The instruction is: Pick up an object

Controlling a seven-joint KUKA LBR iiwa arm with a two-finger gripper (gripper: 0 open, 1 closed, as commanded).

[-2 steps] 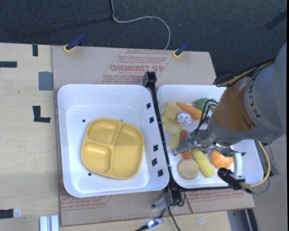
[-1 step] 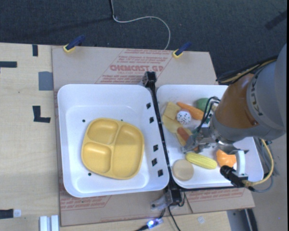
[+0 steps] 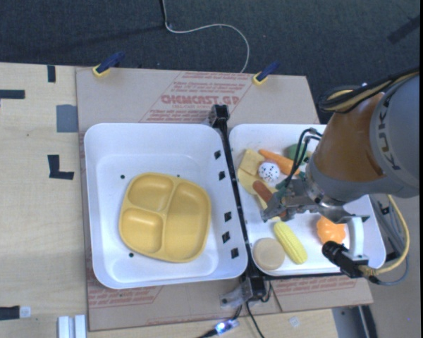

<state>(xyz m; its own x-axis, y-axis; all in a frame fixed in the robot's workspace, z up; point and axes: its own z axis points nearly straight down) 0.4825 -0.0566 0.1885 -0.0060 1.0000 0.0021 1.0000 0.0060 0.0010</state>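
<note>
The right bin [image 3: 304, 273] holds several toy foods: a yellow cheese wedge [image 3: 249, 164], an orange carrot [image 3: 276, 158], a white speckled egg [image 3: 268, 172], a brown sausage [image 3: 261, 193], a yellow corn cob [image 3: 291, 242], a tan round cookie [image 3: 268, 253], an orange fruit [image 3: 330, 228] and a green piece [image 3: 297, 151]. My gripper [image 3: 276, 208] hangs low over the bin's middle, just above the corn cob and beside the sausage. The arm's grey and orange wrist [image 3: 349, 153] covers the right part of the bin.
A yellow divided plate [image 3: 165, 216] lies in the left bin [image 3: 102, 153]. A black divider [image 3: 231, 189] runs between the bins. Both bins rest on a cardboard sheet [image 3: 197, 94] held by clamps. A white cable [image 3: 211, 30] curls at the back.
</note>
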